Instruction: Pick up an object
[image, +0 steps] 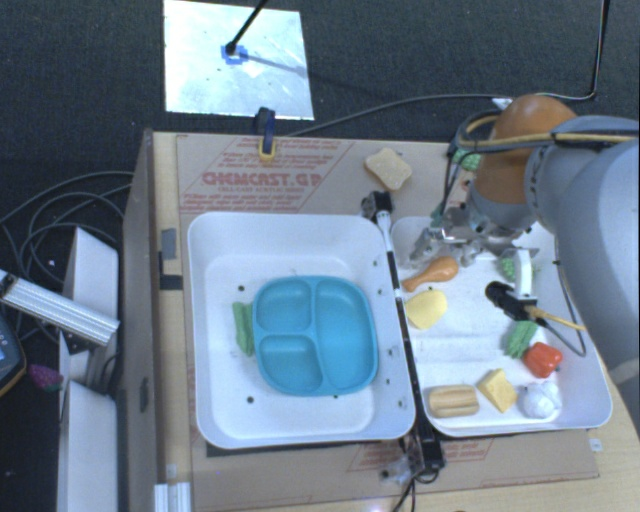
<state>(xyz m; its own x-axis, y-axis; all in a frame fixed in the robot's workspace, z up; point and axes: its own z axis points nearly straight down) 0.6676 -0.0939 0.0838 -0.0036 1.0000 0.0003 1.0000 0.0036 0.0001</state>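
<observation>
Toy drumstick (432, 271) lies at the far left corner of the right bin (600, 405), nearest the gripper (452, 238), which hangs just above and beyond it, likely lining up a grasp. Whether the gripper is released or clenched, I cannot tell.

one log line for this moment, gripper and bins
gripper: low over right bin's far end, beside chicken leg | grasp: none seen | left bin: blue plate, green pod
</observation>
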